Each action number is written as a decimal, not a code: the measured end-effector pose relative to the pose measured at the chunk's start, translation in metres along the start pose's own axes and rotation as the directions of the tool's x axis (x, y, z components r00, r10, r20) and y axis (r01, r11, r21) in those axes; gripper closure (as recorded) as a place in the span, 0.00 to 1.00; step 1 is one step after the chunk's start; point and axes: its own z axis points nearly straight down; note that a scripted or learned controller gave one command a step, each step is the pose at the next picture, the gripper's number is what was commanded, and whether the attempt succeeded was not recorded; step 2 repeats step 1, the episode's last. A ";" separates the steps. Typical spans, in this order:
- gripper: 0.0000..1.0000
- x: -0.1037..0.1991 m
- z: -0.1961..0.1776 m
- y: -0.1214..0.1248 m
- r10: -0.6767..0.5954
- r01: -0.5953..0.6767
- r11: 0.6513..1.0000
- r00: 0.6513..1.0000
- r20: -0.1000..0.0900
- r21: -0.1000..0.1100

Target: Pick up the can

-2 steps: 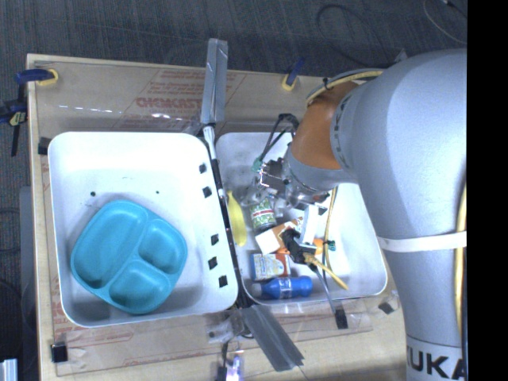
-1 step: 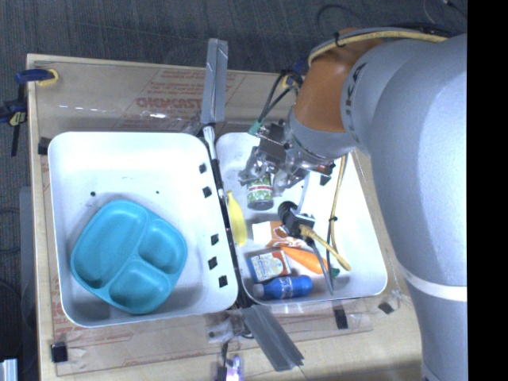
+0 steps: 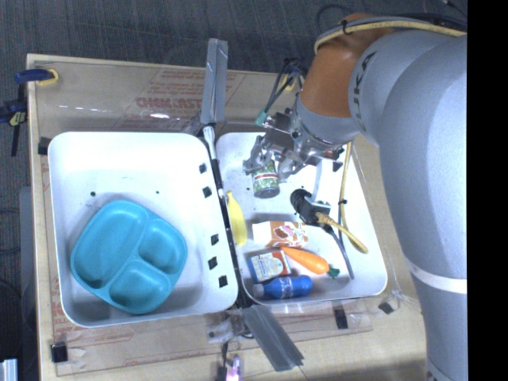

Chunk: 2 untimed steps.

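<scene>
Pincer (image 3: 274,161) sits low in the far end of the right-hand shallow white bin (image 3: 361,213), directly over the small green-labelled metal can (image 3: 267,182). Can looks to be between the fingers, tilted, top toward the pincer; I judge it gripped, though whether it has left the bin floor I cannot tell. Nearer than the can: yellow banana (image 3: 236,219), orange carrot (image 3: 305,259), blue bottle (image 3: 287,287). Lift remains.

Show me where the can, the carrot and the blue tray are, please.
can (image 3: 267,183), camera view, on its green label near the lower end.
carrot (image 3: 305,259), camera view, on its orange body.
blue tray (image 3: 101,248), camera view, on its largest compartment.
</scene>
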 end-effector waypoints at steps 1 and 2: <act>1.00 0.007 0.048 -0.007 0.169 -0.169 0.986 0.986 0.002 0.006; 1.00 0.007 0.048 -0.007 0.169 -0.169 0.986 0.986 0.002 0.006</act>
